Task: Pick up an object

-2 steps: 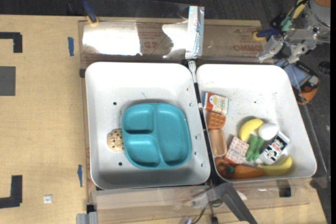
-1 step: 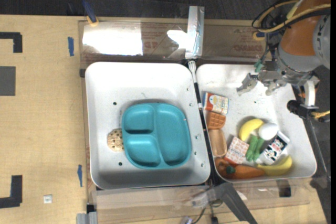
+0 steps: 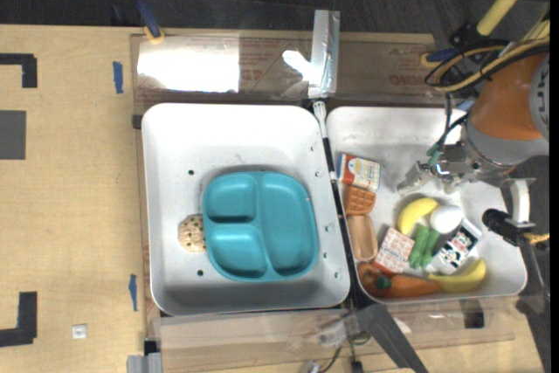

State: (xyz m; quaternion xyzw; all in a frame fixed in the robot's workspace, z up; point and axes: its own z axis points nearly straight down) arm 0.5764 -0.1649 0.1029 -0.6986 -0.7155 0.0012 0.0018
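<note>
- Pincer hangs at the frame's right over the right bin; can't tell its state from here.
- Toy food's piled lower right: lemon, banana, carrot.
- Teal tray fills the left bin, so picking probably happens on the right.

A teal divided plate and a cookie lie in the left bin; toy foods crowd the right bin.
</note>
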